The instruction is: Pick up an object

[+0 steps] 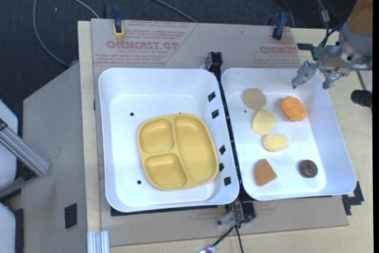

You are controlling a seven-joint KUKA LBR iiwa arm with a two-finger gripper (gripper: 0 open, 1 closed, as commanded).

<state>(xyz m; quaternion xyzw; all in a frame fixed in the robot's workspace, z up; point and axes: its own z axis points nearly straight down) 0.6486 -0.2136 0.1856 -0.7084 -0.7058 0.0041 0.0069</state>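
Observation:
The right bin (331, 127) holds several food pieces: a tan flat disc (254, 98), a pale yellow piece (264, 121), a cream cracker-like piece (275, 142), an orange round piece (293, 108), an orange wedge (265, 172) and a dark brown round piece (308, 169). My gripper (314, 78) hovers over the bin's far right corner, above and to the right of the orange round piece. Its two fingers are spread apart with nothing between them.
The left bin (118, 103) carries a yellow three-compartment plate (176, 151). Black clips run along the divider between the bins. Clamps hold the board at the back edge. Cables trail on the dark floor beyond the bench.

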